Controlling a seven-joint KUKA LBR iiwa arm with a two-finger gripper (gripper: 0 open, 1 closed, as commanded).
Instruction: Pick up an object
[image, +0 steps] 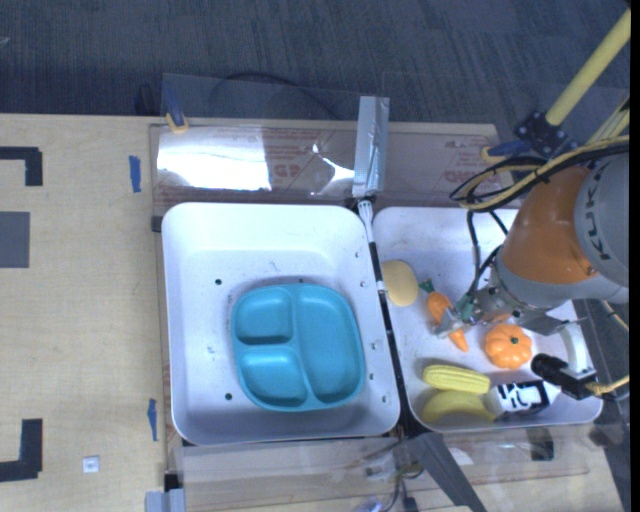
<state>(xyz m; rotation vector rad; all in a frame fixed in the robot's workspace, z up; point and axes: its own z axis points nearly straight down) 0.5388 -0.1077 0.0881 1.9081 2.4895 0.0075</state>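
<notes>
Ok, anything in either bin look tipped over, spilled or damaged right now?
Nothing stands out. The blue divided plate lies flat in the left bin. In the right bin, the carrot, pumpkin, corn cob and pale potato-like piece lie loose but intact. The gripper is down beside the carrot.

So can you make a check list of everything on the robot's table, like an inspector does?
Surface: pale wooden bench bearing two shallow white bins, left bin and right bin.
Job's things: in the right bin, a pale yellow potato-shaped toy, orange toy carrot, orange toy pumpkin, yellow toy corn cob, yellow toy banana.
Clutter: blue three-compartment plastic plate in the left bin; black-and-white object by the banana.
Grippers: gripper low beside the carrot; jaws too small to judge.
Cables: black and yellow cables by the arm.
Surroundings: dark carpet.
</notes>
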